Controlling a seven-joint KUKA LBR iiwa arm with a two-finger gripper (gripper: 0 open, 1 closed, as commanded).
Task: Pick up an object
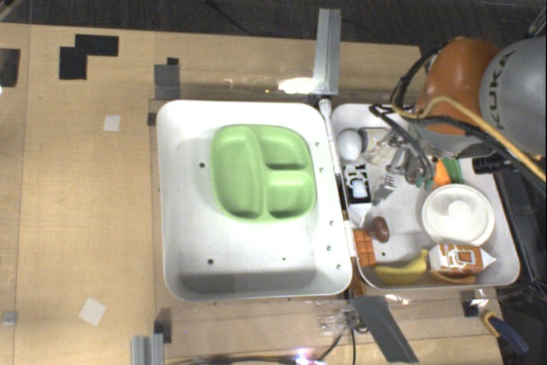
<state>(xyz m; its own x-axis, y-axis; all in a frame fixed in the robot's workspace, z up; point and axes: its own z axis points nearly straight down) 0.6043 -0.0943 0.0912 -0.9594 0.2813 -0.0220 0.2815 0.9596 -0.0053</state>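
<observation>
Camera view, desk: two white bins are borne side by side; the left bin (184, 209) is occupied by a green divided tray (261, 171), and the right bin (506, 269) is crowded with small things.

Camera view, arm: the grey arm with its orange band (457, 73) is seen reaching in from 3 o'clock, bent down over the upper part of the right bin.

Camera view, hand: the hand (395, 167) is placed low among cables near the middle of the right bin. How far it is opened cannot be told, and nothing can be seen held in it.

Camera view, task's things: a white egg-like object (349, 144) lies at about 10 o'clock from the hand, near it; a brown rounded piece (378, 227) at 7 o'clock; a white bowl (458, 214) at 4 o'clock; a banana (402, 270) at 6 o'clock, well apart, along the bin's near wall; a small carton (457, 259) just beside the banana's right end.

Deciding relation: the white egg-like object is judged the nearest candidate. The banana's long axis is laid roughly 9-to-3, so a grip across it would be called for.
</observation>
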